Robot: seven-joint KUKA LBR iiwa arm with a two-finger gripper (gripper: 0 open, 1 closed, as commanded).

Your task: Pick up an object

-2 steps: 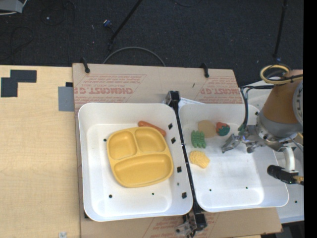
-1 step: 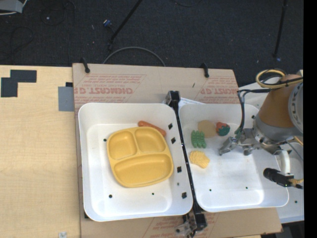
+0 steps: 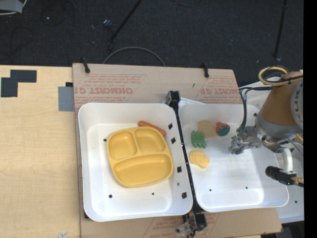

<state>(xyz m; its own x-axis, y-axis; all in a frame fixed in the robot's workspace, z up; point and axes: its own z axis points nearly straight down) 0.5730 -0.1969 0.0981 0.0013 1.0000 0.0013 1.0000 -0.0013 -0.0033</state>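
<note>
Arm is reaching in from the right w/ its claw point(image 3: 239, 146) hanging over the right bin point(image 3: 233, 190), near that bin's upper right part; whether the claw is spread or pressed together I cannot tell, too small and dark at this angle, and nothing is visibly showing inside it. Candidate things are all sitting to the claw's left in the same bin: a red-and-green toy point(image 3: 222, 129) just up-left of it and nearest, touching a tan piece point(image 3: 207, 128); a green ridged piece point(image 3: 198, 139) further left, long axis running roughly up-down the view; a yellow corn-like piece point(image 3: 199, 158) down-left, lying at a slant. Left bin point(image 3: 94, 182) is carrying a yellow divided plate point(image 3: 140, 156) w/ an orange-red item point(image 3: 150, 127) poking out behind its far rim, well apart from the claw across the divider. Judging from this, nothing is being lifted yet; the next move is prob. a short shift left, then down.
</note>
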